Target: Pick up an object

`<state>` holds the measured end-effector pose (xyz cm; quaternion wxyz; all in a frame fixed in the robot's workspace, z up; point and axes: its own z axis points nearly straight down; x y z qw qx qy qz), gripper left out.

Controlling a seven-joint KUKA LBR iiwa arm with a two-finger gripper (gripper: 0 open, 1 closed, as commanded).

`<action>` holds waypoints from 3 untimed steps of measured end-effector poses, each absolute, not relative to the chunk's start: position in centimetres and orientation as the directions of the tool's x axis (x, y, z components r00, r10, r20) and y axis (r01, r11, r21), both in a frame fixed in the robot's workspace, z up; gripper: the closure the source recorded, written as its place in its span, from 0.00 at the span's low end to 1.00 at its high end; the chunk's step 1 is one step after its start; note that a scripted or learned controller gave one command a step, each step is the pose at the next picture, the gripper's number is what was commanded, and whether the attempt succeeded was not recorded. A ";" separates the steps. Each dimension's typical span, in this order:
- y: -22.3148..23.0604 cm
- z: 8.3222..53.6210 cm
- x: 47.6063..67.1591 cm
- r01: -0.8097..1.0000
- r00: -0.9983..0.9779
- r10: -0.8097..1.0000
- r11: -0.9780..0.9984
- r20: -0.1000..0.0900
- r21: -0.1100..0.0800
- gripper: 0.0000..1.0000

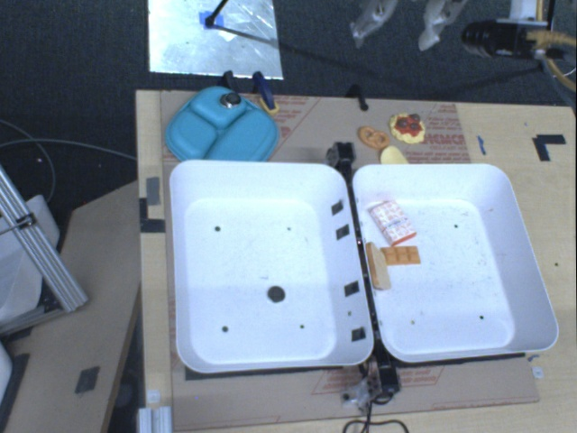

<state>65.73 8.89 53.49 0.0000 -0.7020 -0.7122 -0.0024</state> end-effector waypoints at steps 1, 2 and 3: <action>18.4 53.5 65.2 1.000 -0.013 1.000 0.013 0.004 0.002 0.00; 21.0 53.6 60.6 1.000 -0.008 1.000 0.008 0.003 0.001 0.00; 23.6 53.5 56.5 1.000 -0.008 1.000 0.008 0.003 0.001 0.00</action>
